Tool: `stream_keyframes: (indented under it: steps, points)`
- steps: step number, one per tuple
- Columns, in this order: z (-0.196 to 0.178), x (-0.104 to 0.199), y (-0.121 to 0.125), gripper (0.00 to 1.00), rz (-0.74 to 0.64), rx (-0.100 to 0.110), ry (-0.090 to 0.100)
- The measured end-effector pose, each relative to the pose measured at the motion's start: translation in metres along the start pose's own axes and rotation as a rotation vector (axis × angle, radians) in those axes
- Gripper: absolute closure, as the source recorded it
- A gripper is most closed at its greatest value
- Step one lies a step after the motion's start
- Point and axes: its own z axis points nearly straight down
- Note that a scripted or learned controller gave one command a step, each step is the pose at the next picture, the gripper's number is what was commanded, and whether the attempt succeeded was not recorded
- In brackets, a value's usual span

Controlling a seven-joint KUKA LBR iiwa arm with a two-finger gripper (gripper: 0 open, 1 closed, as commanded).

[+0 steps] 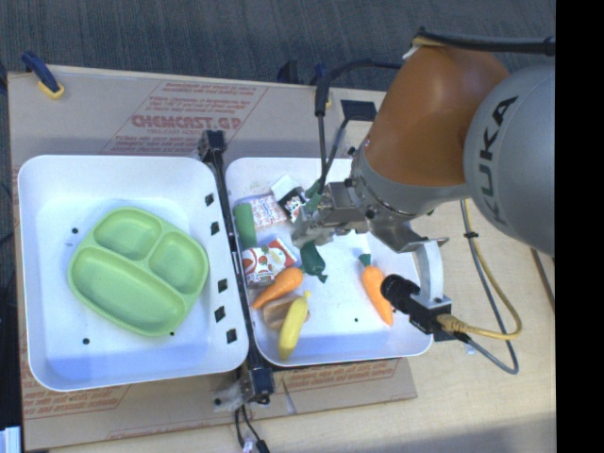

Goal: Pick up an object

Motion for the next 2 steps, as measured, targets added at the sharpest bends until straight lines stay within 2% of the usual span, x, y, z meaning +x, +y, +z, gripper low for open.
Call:
stream_keyframes:
  steps: [2]
  points:
    - [-0.021, 0.0, 0.003, 1.0, -0.017, -0.014, -0.002]
